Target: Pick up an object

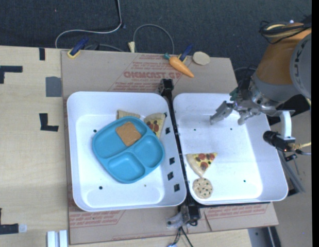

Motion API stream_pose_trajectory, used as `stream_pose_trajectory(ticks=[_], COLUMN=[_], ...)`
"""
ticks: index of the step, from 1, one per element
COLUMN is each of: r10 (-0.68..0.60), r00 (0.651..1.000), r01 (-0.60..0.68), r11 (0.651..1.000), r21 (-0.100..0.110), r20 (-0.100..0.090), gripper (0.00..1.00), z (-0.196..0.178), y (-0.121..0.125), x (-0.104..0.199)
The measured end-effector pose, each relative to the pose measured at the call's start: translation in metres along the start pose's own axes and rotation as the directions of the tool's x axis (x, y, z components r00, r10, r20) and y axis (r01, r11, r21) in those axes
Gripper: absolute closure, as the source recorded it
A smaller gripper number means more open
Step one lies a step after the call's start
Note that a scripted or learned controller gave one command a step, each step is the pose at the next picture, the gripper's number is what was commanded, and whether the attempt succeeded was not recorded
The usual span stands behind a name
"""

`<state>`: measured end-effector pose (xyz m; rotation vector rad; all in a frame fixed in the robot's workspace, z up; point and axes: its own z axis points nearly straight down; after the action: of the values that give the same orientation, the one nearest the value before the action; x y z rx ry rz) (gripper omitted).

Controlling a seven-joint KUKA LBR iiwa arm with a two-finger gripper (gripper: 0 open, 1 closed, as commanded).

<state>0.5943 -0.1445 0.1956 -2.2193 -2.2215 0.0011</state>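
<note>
My gripper (230, 116) hangs open over the upper part of the right bin (267, 189), its two grey fingers spread with nothing between them. A toy pizza slice (201, 161) and a round chocolate-chip cookie (202, 188) lie near that bin's lower left, well below the gripper. In the left bin (77, 153) a blue divided plate (129, 151) carries a brown toast square (129, 133). Another pizza slice (155, 122) and a sandwich piece (126, 115) peek out from behind the plate.
A toy carrot (180, 66) and a beige disc (201, 58) lie on the cardboard behind the bins. Cables loop across the dark floor at the back. A black clip strip (172, 133) runs between the bins.
</note>
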Motion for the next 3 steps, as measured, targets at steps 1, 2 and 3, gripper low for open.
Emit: stream_pose_trajectory(ticks=[1, 2, 3], r10=[-0.003, -0.005, 0.0], r00=[1.0, 1.0, 1.0], r01=[0.003, 0.005, 0.0], r11=[1.0, 1.0, 1.0], r21=[0.003, 0.006, -0.003], r20=[0.0, 0.005, 0.002], gripper=[0.0, 0.0, 0.0], z=[0.109, 0.11, 0.11], y=[0.035, 0.074, 0.075], x=[0.034, 0.049, 0.041])
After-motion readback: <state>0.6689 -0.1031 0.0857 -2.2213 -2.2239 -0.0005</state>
